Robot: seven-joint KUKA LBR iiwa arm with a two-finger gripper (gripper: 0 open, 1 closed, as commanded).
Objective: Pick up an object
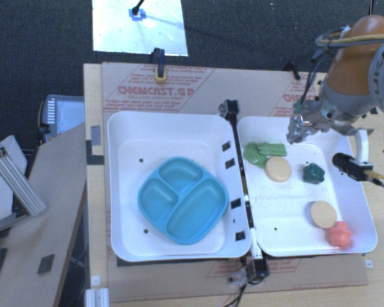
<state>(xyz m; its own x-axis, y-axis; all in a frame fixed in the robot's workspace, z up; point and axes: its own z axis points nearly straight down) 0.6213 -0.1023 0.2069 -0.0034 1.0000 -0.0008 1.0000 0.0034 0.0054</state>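
Observation:
The right bin (365, 219) holds a green leafy toy (264, 152), a tan round piece (278, 169), a dark green lump (313, 173), a second tan disc (323, 213) and a pink object (339, 235). My gripper (298, 132) hangs over the far edge of the right bin, just right of and beyond the green leafy toy. Nothing is visible between its fingers.
The left bin (125, 171) holds a blue divided plate (182, 199). A black divider strip (238, 171) runs between the two bins. Cardboard lies under both bins, and a grey device (63, 115) sits off the bench to the left.

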